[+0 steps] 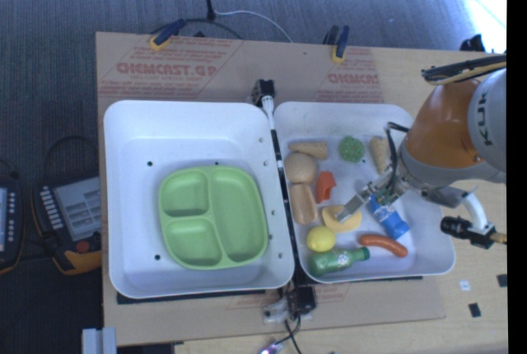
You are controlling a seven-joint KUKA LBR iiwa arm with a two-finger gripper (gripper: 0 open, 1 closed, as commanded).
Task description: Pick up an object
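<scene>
From my screen the gripper (356, 204) sits low in the right bin (428, 262), its tip down over a yellow banana-like piece (342, 220) in the middle of that bin; I cannot tell whether it is clenched or released, or whether it touches the piece. The yellow piece lies curved, its long axis running roughly left to right with a slight rise toward the right. Just right of the tip is a blue packet (390, 217), tilted so its long axis runs from upper left to lower right. Below it lies a red-orange sausage (384, 244), long axis nearly horizontal, dipping slightly to the right. Under the yellow piece a lemon (320, 239) sits beside a green bottle (338, 260) that lies on its side, pointing right and slightly up. Toward the bin's left wall I see a tan potato-like lump (300, 169), a pale bread stick (302, 202) standing lengthwise up and down in the frame, and a small red piece (325, 185). In the upper part are a beige roll (310, 150), a green broccoli head (352, 149) and a pale wedge (378, 151). The arm (449, 134) comes in from the right edge, orange band uppermost. The left bin (132, 138) holds a green divided plate (212, 215), near its centre.
</scene>
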